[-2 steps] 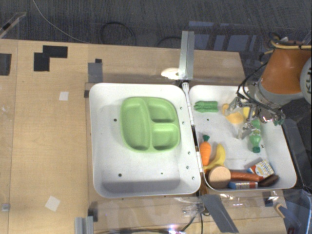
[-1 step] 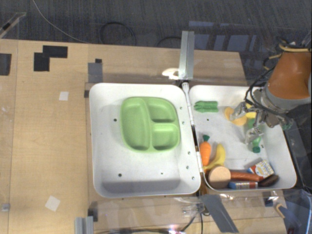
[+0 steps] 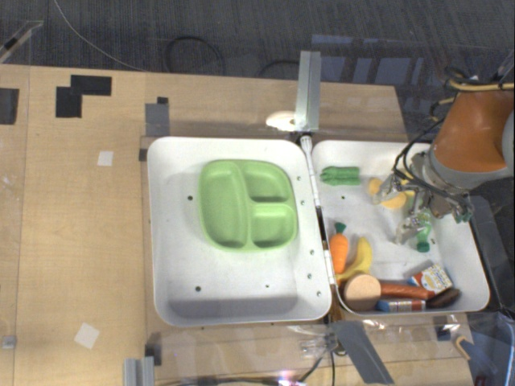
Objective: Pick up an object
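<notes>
Overhead, gripper (image 3: 412,222) low inside right bin (image 3: 471,252)

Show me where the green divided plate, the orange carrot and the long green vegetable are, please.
Green divided plastic plate (image 3: 244,204): camera view, on the ridge between its compartments.
Orange toy carrot (image 3: 339,252): camera view, mid-body, below its green top.
Long green toy vegetable (image 3: 340,175): camera view, its middle.

Green tray (image 3: 245,205) in left bin (image 3: 173,296); claw (image 3: 412,230) over right bin (image 3: 475,280).
</notes>
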Controlling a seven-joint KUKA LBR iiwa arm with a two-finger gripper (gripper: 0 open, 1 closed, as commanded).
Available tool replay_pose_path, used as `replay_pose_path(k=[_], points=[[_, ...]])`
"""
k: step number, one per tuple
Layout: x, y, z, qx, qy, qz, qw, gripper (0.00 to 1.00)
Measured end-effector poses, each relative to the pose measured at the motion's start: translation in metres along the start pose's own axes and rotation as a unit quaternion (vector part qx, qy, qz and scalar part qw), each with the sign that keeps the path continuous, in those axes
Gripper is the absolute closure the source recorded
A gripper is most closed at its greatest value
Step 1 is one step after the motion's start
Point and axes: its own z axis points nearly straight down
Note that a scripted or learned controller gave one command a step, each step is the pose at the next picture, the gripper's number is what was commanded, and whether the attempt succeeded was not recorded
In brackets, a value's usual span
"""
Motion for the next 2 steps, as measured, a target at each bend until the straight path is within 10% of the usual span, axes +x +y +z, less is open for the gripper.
replay_pose_path(k=[2], points=[[0.008,-0.007,0.000,0.000,0.000,-0.014,0.9999,0.00]])
